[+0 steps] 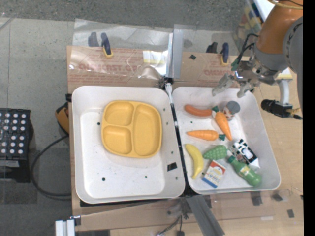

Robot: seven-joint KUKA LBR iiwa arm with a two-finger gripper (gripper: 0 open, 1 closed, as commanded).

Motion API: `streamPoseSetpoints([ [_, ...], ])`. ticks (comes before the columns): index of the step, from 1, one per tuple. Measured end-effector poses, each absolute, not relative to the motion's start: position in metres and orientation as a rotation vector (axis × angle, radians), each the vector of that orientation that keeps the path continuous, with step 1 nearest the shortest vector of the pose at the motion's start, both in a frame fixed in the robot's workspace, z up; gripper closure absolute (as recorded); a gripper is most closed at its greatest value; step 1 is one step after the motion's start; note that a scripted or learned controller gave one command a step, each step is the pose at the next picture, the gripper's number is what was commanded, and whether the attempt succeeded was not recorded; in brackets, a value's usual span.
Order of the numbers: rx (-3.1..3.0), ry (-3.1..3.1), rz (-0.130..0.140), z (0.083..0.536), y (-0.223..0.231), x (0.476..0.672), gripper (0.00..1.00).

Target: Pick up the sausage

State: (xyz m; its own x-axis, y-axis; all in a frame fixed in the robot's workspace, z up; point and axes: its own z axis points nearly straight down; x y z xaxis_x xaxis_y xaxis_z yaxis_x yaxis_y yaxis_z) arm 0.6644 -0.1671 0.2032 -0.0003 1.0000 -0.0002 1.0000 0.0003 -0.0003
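Two white bins sat side by side on the bench. The sausage lay near the top of the right bin, nothing on it. Just beside its right end stood a carrot; a second carrot lay below, then a banana. The gripper hovered up and right, fingers spread, empty.

You can't read much: red print on the cardboard sheet, well left of the gripper, too blurred to make out.
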Motion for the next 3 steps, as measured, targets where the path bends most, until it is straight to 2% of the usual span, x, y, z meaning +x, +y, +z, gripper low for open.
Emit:
streamPoseSetpoints([
  [1, -2.318, -2.125, 0.006, 0.097, -0.111, 0.675, 0.00],
  [2, -2.320, -2.128, 0.014, 0.107, -0.113, 0.675, 1.00],
  [3, -2.399, -2.032, 0.001, 0.194, -0.052, 0.678, 1.00],
])
